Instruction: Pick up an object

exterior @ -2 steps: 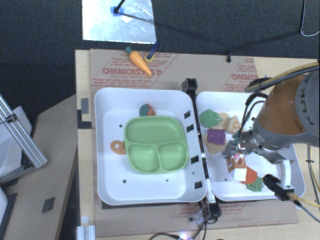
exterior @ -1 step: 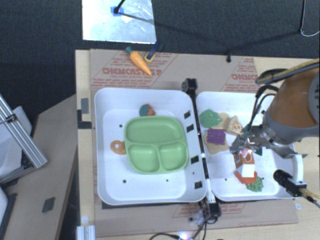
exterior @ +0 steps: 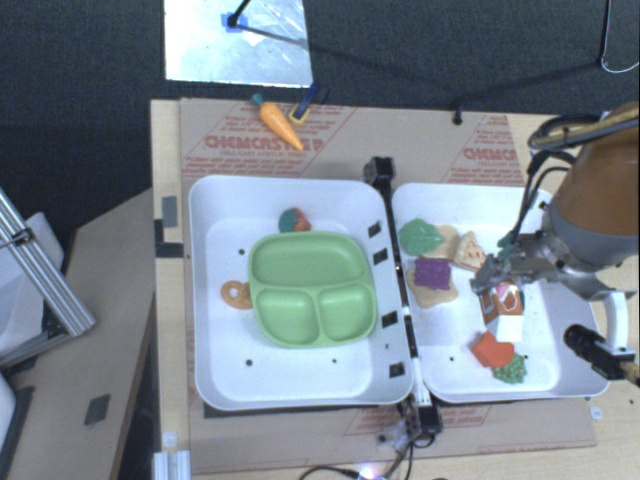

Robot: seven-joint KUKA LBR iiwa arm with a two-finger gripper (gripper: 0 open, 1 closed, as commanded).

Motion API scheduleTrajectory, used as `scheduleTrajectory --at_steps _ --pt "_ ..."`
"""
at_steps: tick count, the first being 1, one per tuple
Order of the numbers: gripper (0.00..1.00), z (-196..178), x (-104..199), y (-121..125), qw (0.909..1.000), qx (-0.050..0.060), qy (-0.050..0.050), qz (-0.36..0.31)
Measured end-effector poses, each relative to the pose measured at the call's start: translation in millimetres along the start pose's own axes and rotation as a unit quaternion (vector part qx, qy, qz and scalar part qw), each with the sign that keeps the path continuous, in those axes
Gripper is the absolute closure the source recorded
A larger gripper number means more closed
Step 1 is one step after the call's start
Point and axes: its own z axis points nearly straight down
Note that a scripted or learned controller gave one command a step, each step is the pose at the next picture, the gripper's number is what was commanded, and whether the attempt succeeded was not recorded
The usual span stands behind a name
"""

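While the arm (exterior: 590, 193) reaches in from the right, I read nearest first: in the right bin (exterior: 560, 383), at its near edge, a green bunch (exterior: 512, 370) touches a red piece (exterior: 491, 351), with a white block (exterior: 509, 329) just behind. Gripper (exterior: 497, 276) sits low over a brown packet (exterior: 503, 299), right above that block. Jaws: cannot tell, wide or narrow, dark and blurred against the toys; nothing visibly between them, so I'm not calling a hold.

Likely target is the packet, mid bin. My guess: small light plastic toy, stiff, a bit slick, not fragile. Take it across its short sides, low, clear of the block touching it.

Further back: purple block (exterior: 432, 273), tan wedge (exterior: 469, 251), green leaf (exterior: 420, 236), crowded together near the divider.

Left bin (exterior: 215, 268): green tray (exterior: 306, 288) in the middle, pretzel (exterior: 237, 294) just beside its left edge, small round toy (exterior: 293, 220) behind it.

Farthest, on the counter (exterior: 400, 133) beyond the bins, a carrot (exterior: 279, 124).
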Motion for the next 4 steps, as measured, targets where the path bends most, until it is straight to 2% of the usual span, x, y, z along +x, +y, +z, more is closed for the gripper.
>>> scheduleTrajectory --at_steps 1,2,3,4 --pt "1.00 -10 21 48 1.0000 0.000 0.000 -0.001" --pt "1.00 6 49 89 1.0000 0.001 0.001 -0.002" --pt "1.00 -7 61 123 1.0000 0.000 0.001 -0.001" --pt "1.00 12 61 121 1.0000 0.002 0.000 0.001"
